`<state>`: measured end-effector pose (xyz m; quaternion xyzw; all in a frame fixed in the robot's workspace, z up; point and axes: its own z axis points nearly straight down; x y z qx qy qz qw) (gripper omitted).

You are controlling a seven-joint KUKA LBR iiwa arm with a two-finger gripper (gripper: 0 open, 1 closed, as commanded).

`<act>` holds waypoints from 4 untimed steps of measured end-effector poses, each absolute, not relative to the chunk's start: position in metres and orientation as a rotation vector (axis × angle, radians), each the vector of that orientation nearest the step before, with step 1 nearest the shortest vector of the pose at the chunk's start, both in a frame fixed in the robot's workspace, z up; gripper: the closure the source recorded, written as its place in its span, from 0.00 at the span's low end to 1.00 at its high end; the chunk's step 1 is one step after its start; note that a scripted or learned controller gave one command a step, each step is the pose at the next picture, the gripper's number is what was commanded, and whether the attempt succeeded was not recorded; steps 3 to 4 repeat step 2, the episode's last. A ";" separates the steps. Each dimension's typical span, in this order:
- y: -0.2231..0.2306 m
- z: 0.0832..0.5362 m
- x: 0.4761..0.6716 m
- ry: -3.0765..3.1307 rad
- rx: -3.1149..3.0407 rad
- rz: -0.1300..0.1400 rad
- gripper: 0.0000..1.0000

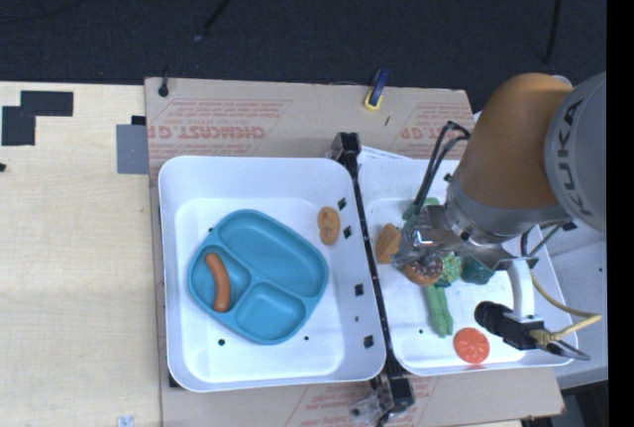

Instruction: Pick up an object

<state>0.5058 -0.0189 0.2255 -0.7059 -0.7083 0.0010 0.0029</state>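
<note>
— Two bins [253, 371]; where's the gripper [424, 257]?
— Low in the right one, whether anything is gripped I can't tell. Green vegetable [439, 308] just below it, tomato [472, 346] beyond, brown piece [387, 241] beside it.

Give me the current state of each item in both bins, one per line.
Blue divided plastic tray: flat in left bin.
Orange sausage: lying in the tray's left compartment.
Small tan food piece: on left bin floor, beside the tray.
Green vegetable: lying in right bin.
Red tomato: resting in right bin.
Gripper: low over right bin clutter.
</note>
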 end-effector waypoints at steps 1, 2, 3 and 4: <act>-0.025 0.237 0.494 -2.219 -2.218 0.004 1.00; -0.026 0.237 0.500 -2.218 -2.221 0.002 1.00; -0.026 0.237 0.500 -2.218 -2.221 0.002 1.00; -0.026 0.237 0.500 -2.218 -2.221 0.002 1.00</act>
